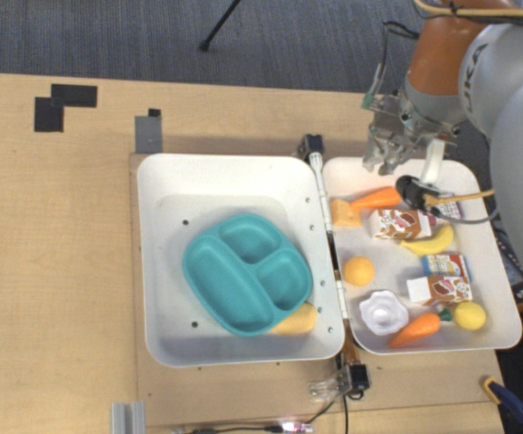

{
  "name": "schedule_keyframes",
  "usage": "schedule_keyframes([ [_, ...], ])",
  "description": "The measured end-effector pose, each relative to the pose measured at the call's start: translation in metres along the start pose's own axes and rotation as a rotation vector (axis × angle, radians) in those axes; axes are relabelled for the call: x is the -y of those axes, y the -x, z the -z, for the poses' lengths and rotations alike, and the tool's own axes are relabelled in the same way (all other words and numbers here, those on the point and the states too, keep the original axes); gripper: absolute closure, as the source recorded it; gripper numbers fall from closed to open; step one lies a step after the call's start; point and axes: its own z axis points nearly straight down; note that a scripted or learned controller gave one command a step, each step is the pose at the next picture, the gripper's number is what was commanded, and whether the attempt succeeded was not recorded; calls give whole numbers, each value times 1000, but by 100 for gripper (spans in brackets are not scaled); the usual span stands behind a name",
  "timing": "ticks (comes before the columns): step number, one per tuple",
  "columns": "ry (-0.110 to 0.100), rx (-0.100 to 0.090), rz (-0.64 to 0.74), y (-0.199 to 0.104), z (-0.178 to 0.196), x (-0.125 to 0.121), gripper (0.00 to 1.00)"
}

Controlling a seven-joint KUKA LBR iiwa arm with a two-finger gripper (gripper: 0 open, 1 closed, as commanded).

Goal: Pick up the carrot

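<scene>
**Just short of the carrot**

Here the gripper point(383, 163) hangs over the far rim of the right bin point(479, 177). From my screen its two fingers point(371, 161) stand a little apart, pointing down, with nothing between them.

Just on the camera side of the fingertips lies the carrot point(376, 199). It is flat on the bin floor, clear of the fingers, with its thick end towards the arm. Touching its narrow end, off to the fingers' left as I see it, is a pale yellow block point(341, 212).

A small brown-and-white carton point(393, 225) sits just past the carrot from the fingers, and a banana point(433, 240) curves along the carton's arm-side edge.

Farther out from the fingers, towards the camera, are an orange ball point(358, 271) by the bin's left wall, a white cube point(417, 289) and a second carton point(449, 278).

At the near end of the bin, well apart from the fingers, I see a white cup point(384, 313), a second carrot point(415, 329) just beside it, and a lemon point(470, 316).

Farthest from the fingers is the left bin point(166, 242). It holds a teal divided plate point(243, 278), with a yellow piece point(298, 320) showing at its near edge; I cannot tell what that piece is.
</scene>
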Motion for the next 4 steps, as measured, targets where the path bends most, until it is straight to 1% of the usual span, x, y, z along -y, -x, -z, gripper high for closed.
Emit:
schedule_keyframes([
  [1, 0, 0, 1, 0, 0, 0, 0],
  [2, -2, 0, 41, 51, -79, 40, 0],
  [3, 20, 0, -13, 55, -100, 0, 0],
  [4, 25, 0, -85, 59, -102, -4, 0],
])
